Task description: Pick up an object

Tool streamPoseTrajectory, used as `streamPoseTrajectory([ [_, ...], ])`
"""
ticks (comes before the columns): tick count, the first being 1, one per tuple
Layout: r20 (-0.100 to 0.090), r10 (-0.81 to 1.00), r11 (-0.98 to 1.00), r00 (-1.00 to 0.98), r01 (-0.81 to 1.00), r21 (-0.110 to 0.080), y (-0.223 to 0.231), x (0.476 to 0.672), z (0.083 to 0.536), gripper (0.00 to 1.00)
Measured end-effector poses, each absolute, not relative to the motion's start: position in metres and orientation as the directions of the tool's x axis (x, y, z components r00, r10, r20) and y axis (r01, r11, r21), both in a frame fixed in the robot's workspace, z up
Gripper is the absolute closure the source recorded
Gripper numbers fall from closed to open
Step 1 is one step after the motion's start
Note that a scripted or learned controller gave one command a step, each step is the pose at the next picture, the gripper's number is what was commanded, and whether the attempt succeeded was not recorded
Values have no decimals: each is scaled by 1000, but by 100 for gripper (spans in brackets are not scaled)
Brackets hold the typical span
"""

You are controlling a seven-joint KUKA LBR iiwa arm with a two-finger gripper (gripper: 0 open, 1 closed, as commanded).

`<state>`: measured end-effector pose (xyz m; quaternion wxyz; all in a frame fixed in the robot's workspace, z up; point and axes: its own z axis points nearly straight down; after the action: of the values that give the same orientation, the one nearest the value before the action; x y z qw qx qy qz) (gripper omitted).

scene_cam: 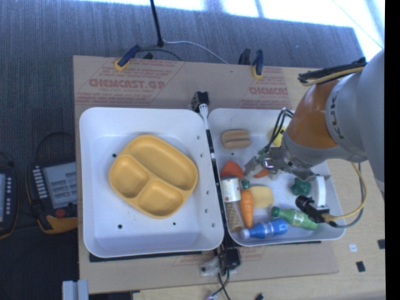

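Arm: you see the grey arm (350,117) reaching in from 3 o'clock over the right bin (215,127).
Fingers: the gripper (261,165) hangs low at the bin's centre; you cannot tell whether the fingers are open or closed.
Objects: a hot dog bun (235,139) at 12 o'clock of the gripper, a carrot (247,207) at 6 o'clock, a blue bottle (265,229) and green bottle (294,217) along the bin's near edge.
Left bin: the left bin (94,136) at 9 o'clock carries a yellow divided tray (153,175).
Desk: the desk (125,80) bears both bins side by side.
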<state>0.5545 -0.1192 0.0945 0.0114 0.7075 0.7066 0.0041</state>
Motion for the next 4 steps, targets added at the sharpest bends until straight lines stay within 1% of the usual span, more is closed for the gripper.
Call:
streamPoseTrajectory([
  [1,-17,1000,-6,7,999,43,-103,522,94,0],
  [2,-8,1000,1,-1,1000,20,-117,595,93,0],
  [3,-11,1000,-1,1,1000,13,-105,615,93,0],
  [4,-11,1000,0,1,1000,20,-104,617,105,100],
])
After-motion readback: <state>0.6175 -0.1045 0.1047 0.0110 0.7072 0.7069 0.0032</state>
